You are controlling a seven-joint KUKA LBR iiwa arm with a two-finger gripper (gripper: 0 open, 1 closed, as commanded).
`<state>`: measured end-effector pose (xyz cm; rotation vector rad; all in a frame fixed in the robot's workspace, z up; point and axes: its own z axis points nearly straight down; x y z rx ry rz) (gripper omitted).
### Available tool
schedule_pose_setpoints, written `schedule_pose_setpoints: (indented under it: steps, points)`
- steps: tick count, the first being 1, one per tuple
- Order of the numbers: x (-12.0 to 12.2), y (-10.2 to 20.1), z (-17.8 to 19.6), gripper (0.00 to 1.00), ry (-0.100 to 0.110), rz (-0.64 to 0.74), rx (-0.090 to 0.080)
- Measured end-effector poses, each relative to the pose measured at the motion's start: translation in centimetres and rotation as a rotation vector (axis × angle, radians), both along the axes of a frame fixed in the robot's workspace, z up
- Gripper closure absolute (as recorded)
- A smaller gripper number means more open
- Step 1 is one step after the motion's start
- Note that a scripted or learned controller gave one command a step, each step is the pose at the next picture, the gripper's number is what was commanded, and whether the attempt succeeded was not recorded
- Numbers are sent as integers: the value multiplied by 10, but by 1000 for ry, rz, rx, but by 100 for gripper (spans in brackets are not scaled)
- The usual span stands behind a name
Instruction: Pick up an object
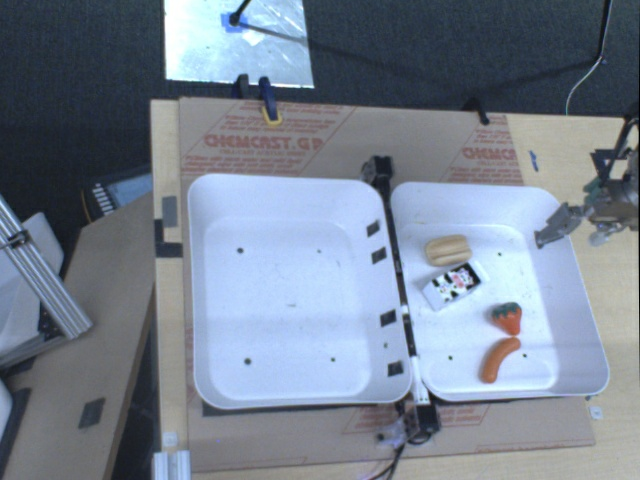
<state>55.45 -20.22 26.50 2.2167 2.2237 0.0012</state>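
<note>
Hand [556,230] at right edge of view, over the upper right rim of the right bin [575,268]. One grey finger tip pokes out over the bin rim; rest of the wrist hardware is a blur of grey metal further right. Cannot tell whether the hand is open or closed: the tip is too small and indistinct. Nothing seen between its parts, and it touches none of the objects.

Right bin contents, four items, all lying on the floor of the bin, left and below the hand:
- tan bread roll [447,250], uppermost, near the bin's middle-left.
- black-and-white card packet [453,285] with a red mark, just below the roll, tilted, close to touching it.
- small red-orange strawberry-like piece [506,317] with a green top, lower right of the packet, apart from it.
- orange sausage-shaped piece [499,359], lowest, lying at a slant just under the red piece.

Left bin [200,298] sits beside the right one, sharing a black clipped seam down the middle. Both rest on a cardboard sheet [260,138] with red lettering, on the table [165,148]. A silvery foil sheet [238,28] lies on dark floor beyond the table.
</note>
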Motion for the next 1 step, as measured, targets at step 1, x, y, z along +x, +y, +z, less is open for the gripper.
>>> schedule_pose_setpoints:
  steps: [1]
  points:
    - [-47,7,-146,0,15,-3,6]
